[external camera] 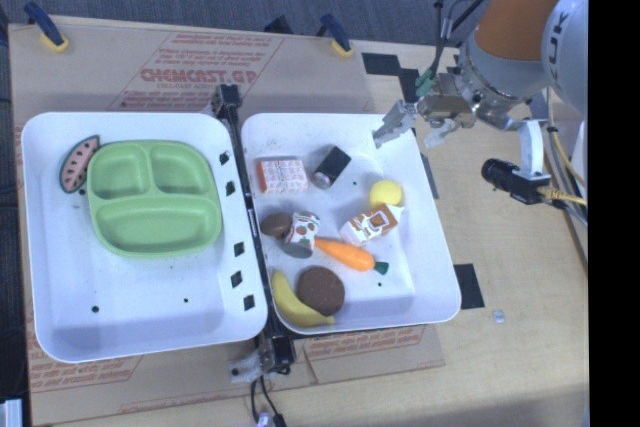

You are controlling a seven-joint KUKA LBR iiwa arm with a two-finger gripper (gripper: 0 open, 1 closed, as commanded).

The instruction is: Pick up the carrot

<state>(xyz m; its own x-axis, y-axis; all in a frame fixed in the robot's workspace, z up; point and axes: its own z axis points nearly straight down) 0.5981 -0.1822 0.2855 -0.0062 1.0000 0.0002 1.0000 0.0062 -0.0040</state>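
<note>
Glossy white plastic bins (pixel 420 300) sit on matt brown cardboard (pixel 300 65); the carrot (pixel 345 255) looks smooth.

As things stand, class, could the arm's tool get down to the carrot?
Probably yes. The carrot lies uncovered in the right bin, open from above. The tool hovers over the bin's far right corner. A small carton and a chocolate cookie crowd it, so clearance is tight.

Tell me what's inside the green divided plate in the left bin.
The green plate shows three bare compartments, nothing in them. A watermelon slice lies just outside its left rim, on the left bin floor. Whatever is beneath the plate is covered.
</note>
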